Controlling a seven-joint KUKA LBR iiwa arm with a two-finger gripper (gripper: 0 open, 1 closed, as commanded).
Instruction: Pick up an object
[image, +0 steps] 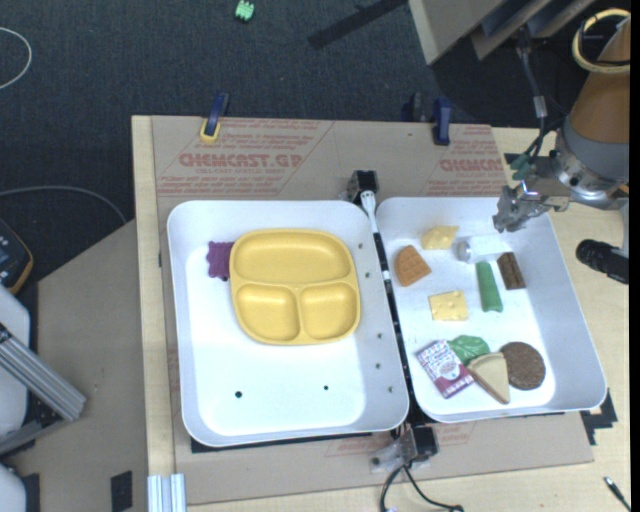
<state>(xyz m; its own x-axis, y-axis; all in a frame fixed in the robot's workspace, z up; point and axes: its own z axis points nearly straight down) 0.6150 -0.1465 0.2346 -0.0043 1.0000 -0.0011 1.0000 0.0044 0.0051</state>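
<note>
Over the right bin's (575, 300) far right corner hangs the claw (508, 218), its opening unclear from this angle; the green stick (488, 285) lies just toward the camera, long axis running near-to-far

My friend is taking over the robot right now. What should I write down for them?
Gripper: above the far right corner of the right bin; nothing seen held.
Right bin holds the toy food: green stick, brown bar, white piece, bread, two cheese pieces, brown cookie, packet.
Left bin: yellow divided tray, purple item beside it.
Done: nothing picked yet.
Left: grab one object, perhaps the nearby white piece.
</note>
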